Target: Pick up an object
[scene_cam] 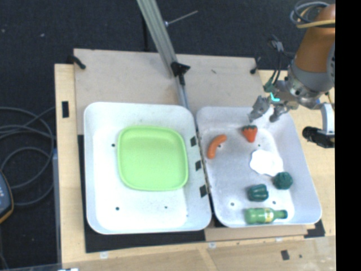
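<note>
The little green bottle (265, 214) with the yellow cap lies closest to us, at the front of the right bin (302, 151), far below the pincer (268, 111).

Going from left to right: the left bin (98, 151) is well off to the left of the pincer, and a light green plate (152, 157) lies flat in it. In the right bin, an orange sausage-shaped toy (216, 145) lies down and to the left of the pincer. A small red toy with a green top (250, 132), like a strawberry, sits just under the pincer, a bit to its left. A white crumpled thing (265, 162) lies farther below. A dark green pepper (257, 192) and a dark green lump (283, 180) lie below that, near the bottle.

The pincer hangs over the back of the right bin. Its two fingers look spread apart, and nothing is between them.

I think the arm is at the reaching step, and no toy is picked yet. The red toy is the closest one to grab. Next, the pincer would need to go down with one finger on each side of the red toy, then squeeze and lift. The toy is small and round, so it could slip away.
</note>
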Motion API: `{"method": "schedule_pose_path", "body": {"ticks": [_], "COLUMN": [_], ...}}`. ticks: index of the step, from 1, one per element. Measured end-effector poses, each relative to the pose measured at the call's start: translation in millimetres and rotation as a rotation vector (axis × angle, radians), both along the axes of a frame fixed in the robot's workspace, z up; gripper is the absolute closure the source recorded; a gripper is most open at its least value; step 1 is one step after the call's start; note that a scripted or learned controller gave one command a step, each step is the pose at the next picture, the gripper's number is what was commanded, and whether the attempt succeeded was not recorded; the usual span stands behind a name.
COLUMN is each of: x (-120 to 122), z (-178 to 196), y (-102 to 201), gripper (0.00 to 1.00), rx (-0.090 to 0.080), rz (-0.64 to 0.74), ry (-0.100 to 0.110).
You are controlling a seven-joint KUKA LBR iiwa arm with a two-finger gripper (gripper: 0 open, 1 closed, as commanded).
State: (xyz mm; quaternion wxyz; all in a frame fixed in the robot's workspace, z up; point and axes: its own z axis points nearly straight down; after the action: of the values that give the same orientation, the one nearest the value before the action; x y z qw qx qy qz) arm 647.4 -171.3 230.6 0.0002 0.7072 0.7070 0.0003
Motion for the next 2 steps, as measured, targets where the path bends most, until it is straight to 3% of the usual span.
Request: {"method": "schedule_pose_path", "body": {"ticks": [1,2], "x": [0.0,-1.4], "z": [0.1,-61.4], "y": [0.0,4.6], "gripper": [0.0,0.0], "rx": [0.0,0.0], "rz": [0.0,0.0], "ry": [0.0,0.005]}}
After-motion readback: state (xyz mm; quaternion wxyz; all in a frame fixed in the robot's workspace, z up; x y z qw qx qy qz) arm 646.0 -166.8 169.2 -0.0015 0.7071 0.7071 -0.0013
